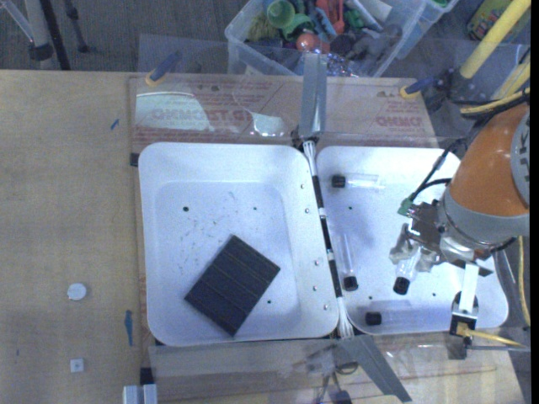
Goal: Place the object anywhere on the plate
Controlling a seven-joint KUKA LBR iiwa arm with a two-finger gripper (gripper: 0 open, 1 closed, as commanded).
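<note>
Arm (493,175) is seen reaching in from the right over the right bin (421,162), orange band uppermost. Gripper (410,257) is poised low over the middle of that bin. A clear tube (403,274) with a black cap is seen at the gripper tip, tilted, cap end lowest. Whether it is gripped or merely lying beneath cannot be told, and the gripper's opening cannot be told either.

Plate (232,284), dark, square and ribbed, is found in the left bin (168,175), turned cornerwise in its near half. Plate and tube are well apart, in separate bins.

A second tube (358,180) is noted near the far wall of the right bin, lying crosswise. A third tube (345,261) is laid along the left wall. A black piece (373,317) is seen near the front wall.

Dark specks are scattered on the left bin floor. A white disc (77,291) is noted on the bench (59,183) to the left. A tub of toys (337,15) is set behind the bins.
</note>
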